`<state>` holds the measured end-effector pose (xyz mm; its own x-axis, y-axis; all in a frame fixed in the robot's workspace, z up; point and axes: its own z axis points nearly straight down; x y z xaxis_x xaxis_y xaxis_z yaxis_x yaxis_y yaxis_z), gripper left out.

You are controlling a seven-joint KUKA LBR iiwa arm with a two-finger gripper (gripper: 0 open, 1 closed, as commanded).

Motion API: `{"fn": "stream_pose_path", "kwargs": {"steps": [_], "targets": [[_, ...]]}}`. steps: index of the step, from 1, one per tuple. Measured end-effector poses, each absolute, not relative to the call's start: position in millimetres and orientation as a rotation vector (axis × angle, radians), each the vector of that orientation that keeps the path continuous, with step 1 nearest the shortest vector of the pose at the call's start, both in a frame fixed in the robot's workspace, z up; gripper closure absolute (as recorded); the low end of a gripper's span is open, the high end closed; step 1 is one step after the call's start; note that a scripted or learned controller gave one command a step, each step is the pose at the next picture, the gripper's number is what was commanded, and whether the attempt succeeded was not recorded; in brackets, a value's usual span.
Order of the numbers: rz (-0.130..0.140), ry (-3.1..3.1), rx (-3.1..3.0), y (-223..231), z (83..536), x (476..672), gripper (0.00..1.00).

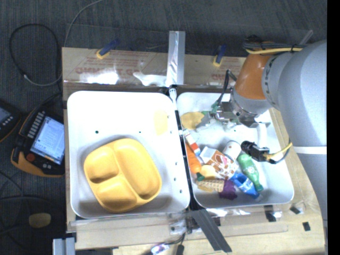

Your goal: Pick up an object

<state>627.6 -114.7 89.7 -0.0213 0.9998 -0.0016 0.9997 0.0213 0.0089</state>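
Gripper (226, 113) hovers at the right white bin's (281, 193) upper edge, grip unreadable, so you next descend toward the green plastic bottle (249, 171).

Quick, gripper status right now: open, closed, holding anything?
Gripper: cannot be told; it sits low over the right bin, near the yellow item.
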Motion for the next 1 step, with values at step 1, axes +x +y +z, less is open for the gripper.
{"fn": "stream_pose_path", "kwargs": {"steps": [1], "targets": [[-0.014,2.373,2.061,-103.6,89.0,667.2,0.00]]}}
